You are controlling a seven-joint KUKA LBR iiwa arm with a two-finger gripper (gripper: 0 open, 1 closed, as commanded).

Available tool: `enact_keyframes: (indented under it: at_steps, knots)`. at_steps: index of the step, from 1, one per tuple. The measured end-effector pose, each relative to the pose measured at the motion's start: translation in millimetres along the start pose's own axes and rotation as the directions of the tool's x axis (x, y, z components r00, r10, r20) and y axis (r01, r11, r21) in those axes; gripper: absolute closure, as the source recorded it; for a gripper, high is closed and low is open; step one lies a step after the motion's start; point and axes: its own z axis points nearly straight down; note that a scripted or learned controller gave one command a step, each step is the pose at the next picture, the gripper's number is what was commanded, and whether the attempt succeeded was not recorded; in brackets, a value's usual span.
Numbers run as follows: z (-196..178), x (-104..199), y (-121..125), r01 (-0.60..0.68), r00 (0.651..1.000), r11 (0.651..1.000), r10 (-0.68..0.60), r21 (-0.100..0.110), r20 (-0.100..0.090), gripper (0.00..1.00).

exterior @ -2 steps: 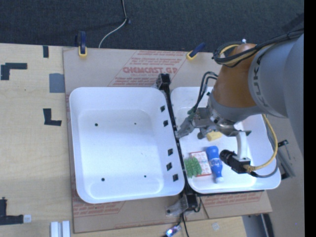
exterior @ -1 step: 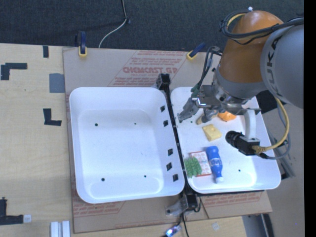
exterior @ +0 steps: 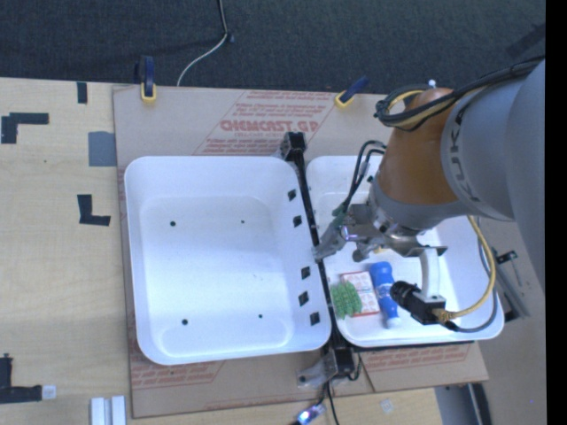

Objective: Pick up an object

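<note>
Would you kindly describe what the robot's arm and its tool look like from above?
The arm is bulky, rounded grey metal with dark lettering and an orange band above the wrist. Black cables loop over that band. A yellow cable curves round to a black fitting below. The tool is a small cluster of silver metal parts.

My arm (exterior: 496,140) is grey, with an orange band (exterior: 416,153) above the wrist and black lettering on the grey shell. My tool (exterior: 354,237) is silver-grey metal. The two bins are white: the left bin (exterior: 142,237) has four small black dots on its floor, and the right bin (exterior: 483,326) is plain. A black divider strip (exterior: 306,211) with black clips runs between them. In the right bin lie a blue tube (exterior: 384,286) with a white label, and a flat packet (exterior: 352,294) that is green at one end and white with red print at the other. A yellow cable (exterior: 478,304) meets a black fitting (exterior: 416,301). The counter (exterior: 53,264) is tan with dark marks; the cardboard sheet (exterior: 257,122) is brown with red print. The clamps (exterior: 146,78) are blue and yellow.
</note>
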Motion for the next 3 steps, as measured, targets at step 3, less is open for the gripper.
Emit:
enact_keyframes:
  at_steps: [3]
  knots:
    - [-127,28,-13,0.007,1.000,1.000,-0.007,-0.020,-0.002,1.00]
